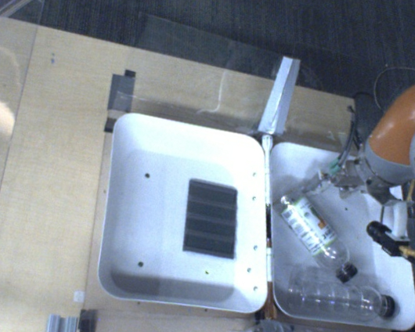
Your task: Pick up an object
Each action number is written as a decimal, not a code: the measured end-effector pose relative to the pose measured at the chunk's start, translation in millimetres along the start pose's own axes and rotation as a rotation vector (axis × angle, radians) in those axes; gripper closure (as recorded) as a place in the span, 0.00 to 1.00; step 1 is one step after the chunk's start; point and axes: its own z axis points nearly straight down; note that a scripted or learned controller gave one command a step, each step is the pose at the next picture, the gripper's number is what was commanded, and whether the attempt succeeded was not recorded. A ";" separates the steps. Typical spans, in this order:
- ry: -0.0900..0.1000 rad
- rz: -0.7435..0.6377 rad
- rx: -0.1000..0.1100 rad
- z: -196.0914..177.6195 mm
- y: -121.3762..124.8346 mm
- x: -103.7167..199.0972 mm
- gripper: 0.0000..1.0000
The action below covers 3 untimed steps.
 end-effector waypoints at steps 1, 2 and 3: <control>0.000 -0.109 -0.003 -2.3 -55.3 49.6 0.00; 0.000 -0.123 -0.002 -0.6 -3.3 42.5 0.00; -0.001 -0.228 -0.004 -2.0 -39.7 50.0 0.00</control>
